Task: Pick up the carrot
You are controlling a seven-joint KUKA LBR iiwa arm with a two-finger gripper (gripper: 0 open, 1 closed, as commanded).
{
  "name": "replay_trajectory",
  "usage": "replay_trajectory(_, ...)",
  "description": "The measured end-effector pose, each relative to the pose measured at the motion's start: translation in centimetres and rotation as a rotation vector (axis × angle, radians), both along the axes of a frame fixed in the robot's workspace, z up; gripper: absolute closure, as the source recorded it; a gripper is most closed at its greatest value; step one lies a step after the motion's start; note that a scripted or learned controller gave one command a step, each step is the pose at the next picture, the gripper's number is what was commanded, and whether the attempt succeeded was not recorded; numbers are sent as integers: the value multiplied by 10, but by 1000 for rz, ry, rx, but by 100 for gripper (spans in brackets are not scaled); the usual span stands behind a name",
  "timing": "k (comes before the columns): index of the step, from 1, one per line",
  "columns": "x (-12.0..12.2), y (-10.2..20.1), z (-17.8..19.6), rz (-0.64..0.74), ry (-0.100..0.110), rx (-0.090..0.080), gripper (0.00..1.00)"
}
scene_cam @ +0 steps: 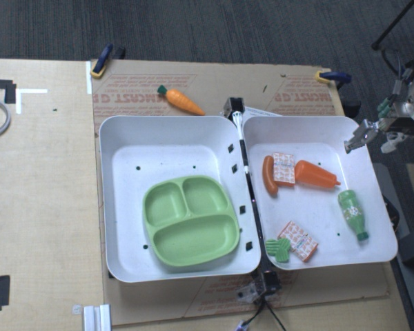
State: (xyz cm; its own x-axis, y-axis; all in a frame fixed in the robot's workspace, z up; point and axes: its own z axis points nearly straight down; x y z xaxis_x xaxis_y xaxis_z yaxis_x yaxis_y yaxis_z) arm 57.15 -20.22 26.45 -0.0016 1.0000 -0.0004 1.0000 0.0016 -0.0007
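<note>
A small orange carrot [181, 101] with a green top lies on the cardboard behind the left bin [117, 185], outside both bins. In the right bin [372, 254] lies a larger orange cone-shaped piece [316, 174], its tip pointing right. My gripper [370, 135] hangs over the right bin's far right corner, up and to the right of the orange cone and far from the small carrot. Nothing shows in its grasp.
The left bin holds a green divided plate [191, 220]. The right bin also holds a red sausage [268, 175], a patterned packet [283, 169], a green bottle [352, 214], a second packet [298, 241] and a green toy [277, 249]. Clamps [102, 61] pin the cardboard.
</note>
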Motion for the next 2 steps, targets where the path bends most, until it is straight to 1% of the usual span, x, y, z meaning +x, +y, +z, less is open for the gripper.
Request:
replay_trajectory(1,70,67,-22,78,-2,-1,0)
replay_trajectory(2,10,87,-155,132,-10,-3,0)
